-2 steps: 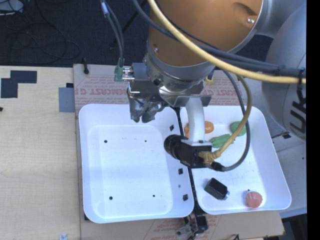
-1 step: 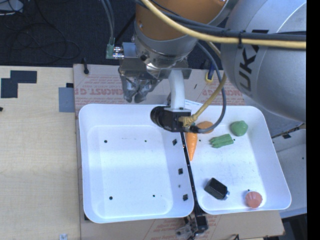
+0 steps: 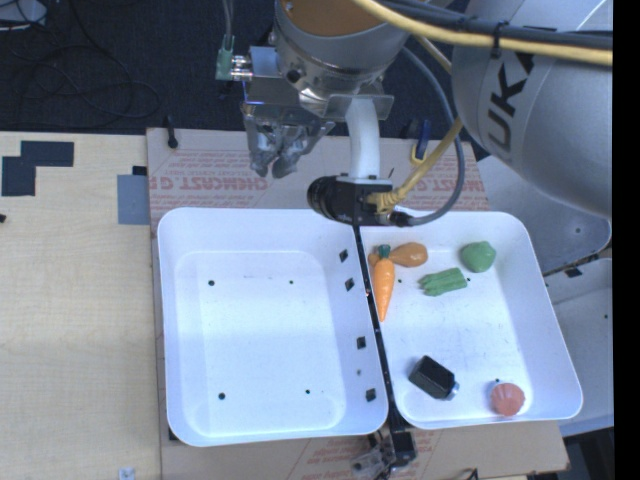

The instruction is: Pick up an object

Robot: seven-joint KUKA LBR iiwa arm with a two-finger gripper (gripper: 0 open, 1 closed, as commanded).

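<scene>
two shallow white bins (image 3: 250, 230) sit side by side; gripper (image 3: 283, 153) hovers beyond their far rim, finger state unclear; orange plastic carrot (image 3: 382, 286) lies right of the divider.

Carrot (image 3: 383, 286) in right bin (image 3: 545, 298)

Two white bins side by side: left bin (image 3: 190, 268), right bin (image 3: 540, 298). Six loose items, all in right bin. One carrot (image 3: 382, 286) along its left edge, one orange-brown piece (image 3: 408, 256) just beside carrot top, one round green piece (image 3: 478, 256) near back right corner, one long green piece (image 3: 442, 282) mid-bin, one black block (image 3: 433, 377) toward front edge, one reddish round piece (image 3: 507, 398) at front right corner.
</scene>
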